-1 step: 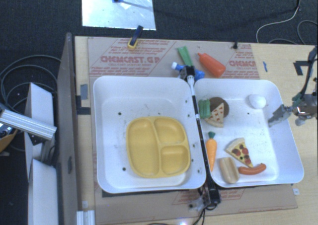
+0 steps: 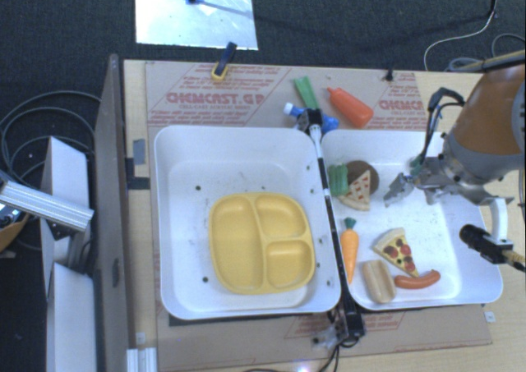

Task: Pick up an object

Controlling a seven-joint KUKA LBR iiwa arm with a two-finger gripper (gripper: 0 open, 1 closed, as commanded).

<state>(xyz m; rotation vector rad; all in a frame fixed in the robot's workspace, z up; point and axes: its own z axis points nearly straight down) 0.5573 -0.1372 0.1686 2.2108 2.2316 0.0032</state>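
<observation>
My gripper [image 2: 398,189] hangs over the right bin [image 2: 468,149], its fingers spread open with nothing between them. Just left of it lie a brown round toy [image 2: 365,172] and a small pizza slice [image 2: 358,191] with a green piece [image 2: 337,179] beside them. Below the gripper sits a larger pizza slice [image 2: 397,250]. A toy carrot [image 2: 350,252] lies along the bin's left wall. A bread roll [image 2: 378,281] and a sausage [image 2: 416,281] rest near the front edge.
The left bin [image 2: 189,157] holds a yellow divided plate [image 2: 261,241]. Behind the bins on the cardboard lie an orange toy [image 2: 350,107], a green stick [image 2: 306,93] and a blue clip [image 2: 327,122]. A divider [image 2: 325,198] runs between the bins.
</observation>
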